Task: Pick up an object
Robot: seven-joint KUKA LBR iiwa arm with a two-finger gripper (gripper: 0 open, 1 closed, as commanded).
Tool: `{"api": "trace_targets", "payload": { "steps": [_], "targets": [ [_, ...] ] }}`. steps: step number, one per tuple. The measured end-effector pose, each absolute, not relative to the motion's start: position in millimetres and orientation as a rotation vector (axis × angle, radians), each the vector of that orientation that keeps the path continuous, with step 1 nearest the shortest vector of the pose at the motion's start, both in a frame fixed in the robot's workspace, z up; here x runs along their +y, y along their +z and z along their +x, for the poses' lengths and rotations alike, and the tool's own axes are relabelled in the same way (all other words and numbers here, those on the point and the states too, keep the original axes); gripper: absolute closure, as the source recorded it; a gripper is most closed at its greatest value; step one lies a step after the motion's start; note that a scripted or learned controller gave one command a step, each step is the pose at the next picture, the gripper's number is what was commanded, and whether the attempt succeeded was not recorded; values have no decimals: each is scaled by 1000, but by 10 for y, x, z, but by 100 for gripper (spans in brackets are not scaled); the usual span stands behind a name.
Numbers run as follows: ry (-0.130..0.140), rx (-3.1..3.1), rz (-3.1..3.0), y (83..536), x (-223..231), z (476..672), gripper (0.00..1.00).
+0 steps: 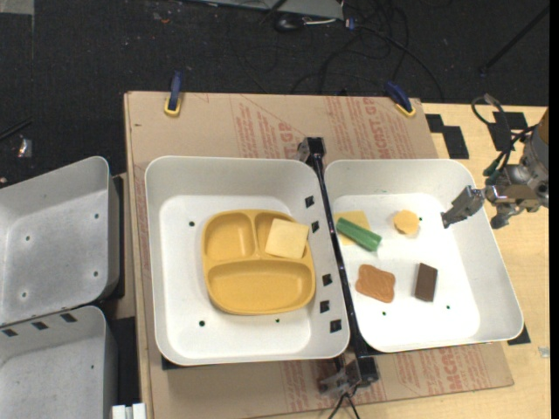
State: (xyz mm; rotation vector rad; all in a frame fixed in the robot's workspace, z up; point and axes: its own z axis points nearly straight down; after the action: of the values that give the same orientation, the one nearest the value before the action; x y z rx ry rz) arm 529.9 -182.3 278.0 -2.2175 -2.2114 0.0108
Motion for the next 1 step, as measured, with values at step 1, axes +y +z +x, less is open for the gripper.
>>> {"api": "trace_targets", "payload": {
  "steps": [1],
  "targets": [
    [1, -2222, -2221, 2842, -1817, 5319, 0]
  ]
}}
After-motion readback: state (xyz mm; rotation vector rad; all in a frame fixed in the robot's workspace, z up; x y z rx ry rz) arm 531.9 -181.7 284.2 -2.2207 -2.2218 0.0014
